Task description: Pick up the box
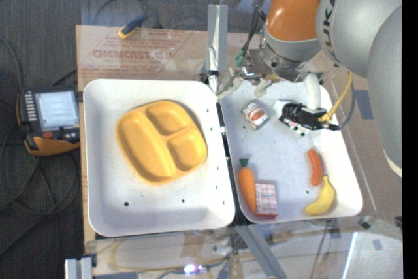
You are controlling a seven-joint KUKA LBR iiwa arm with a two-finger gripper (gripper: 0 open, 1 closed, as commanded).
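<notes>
Both bins, the left bin and the right bin, look like smooth white plastic with a dull sheen. The yellow divided tray in the left bin is glossy moulded plastic. Along the right bin's near edge, the box has a matt printed paper face, while the carrot, banana and sausage seem smooth plastic. The arm shows satin grey casing and a shiny orange band. A brown cardboard sheet lies beyond the bins, matt.
</notes>
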